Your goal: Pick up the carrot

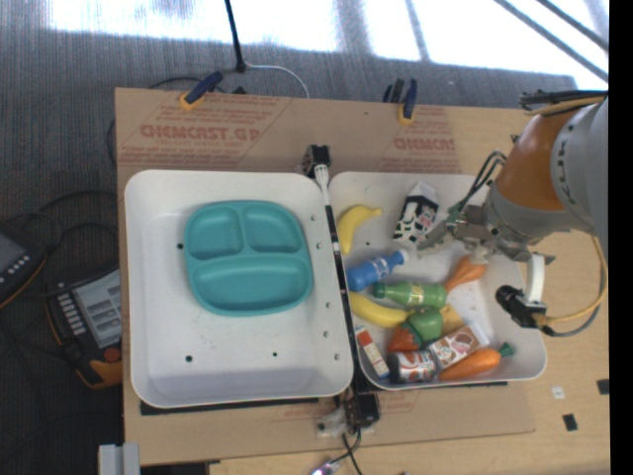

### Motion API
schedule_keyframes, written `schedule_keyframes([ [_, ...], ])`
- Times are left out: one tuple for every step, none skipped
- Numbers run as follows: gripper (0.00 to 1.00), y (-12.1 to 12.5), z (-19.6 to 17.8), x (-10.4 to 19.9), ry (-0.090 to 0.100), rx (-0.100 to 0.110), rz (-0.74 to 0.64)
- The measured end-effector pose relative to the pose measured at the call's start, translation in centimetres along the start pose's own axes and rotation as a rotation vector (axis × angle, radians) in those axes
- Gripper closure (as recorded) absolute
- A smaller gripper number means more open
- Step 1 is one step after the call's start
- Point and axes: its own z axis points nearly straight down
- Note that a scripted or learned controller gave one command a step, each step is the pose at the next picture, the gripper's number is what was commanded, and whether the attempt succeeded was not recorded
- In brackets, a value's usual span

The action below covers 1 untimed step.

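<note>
A: Gripper status?
B: Over right bin, upper part. Fingers – can't tell, too small/blurred.
A: Carrot?
B: One carrot just below gripper, tilted, beside green bottle. Second carrot at bin's front edge.
A: Left bin?
B: Teal tray inside.

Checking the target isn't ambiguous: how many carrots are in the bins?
2, both in the right bin. One carrot lies just under the end effector by the green bottle; the other carrot lies along the near wall. Clutter may hide more.
</note>
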Motion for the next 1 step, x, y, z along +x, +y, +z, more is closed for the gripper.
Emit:
schedule_keyframes([
  [0.0,0.43,1.01,-1.6,0.011,0.021,0.243],
])
